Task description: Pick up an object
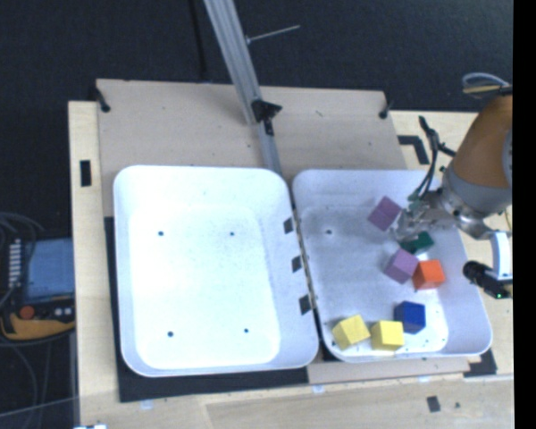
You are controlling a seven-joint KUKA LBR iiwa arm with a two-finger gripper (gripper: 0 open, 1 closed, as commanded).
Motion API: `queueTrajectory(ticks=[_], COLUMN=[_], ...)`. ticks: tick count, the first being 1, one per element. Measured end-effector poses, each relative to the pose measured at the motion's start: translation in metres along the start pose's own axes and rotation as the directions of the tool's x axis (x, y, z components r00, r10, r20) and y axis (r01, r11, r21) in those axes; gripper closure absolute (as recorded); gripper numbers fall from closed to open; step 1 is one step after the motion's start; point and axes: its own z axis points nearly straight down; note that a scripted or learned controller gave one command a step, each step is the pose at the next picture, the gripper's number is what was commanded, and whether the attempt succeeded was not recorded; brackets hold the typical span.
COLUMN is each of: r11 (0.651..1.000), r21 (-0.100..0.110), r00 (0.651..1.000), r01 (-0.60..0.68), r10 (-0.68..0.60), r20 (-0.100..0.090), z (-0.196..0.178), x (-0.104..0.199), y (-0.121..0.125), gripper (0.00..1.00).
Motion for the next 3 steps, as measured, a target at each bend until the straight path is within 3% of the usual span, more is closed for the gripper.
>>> queueTrajectory(ticks=[1, 2, 3], r11=[1.0, 1.0, 1.0], r21=[0.019, 0.022, 0.026], r00=[1.0, 1.0, 1.0], r01=[0.006, 0.006, 0.009], r10=[-0.006, -0.006, -0.009], r20=[-0.01, -0.011, -0.014], z=[-0.06, -0.085, -0.082], x=[0.005, 0.003, 0.06], y=[0.008, 0.009, 0.013], gripper=[1.0, 1.0, 1.0])
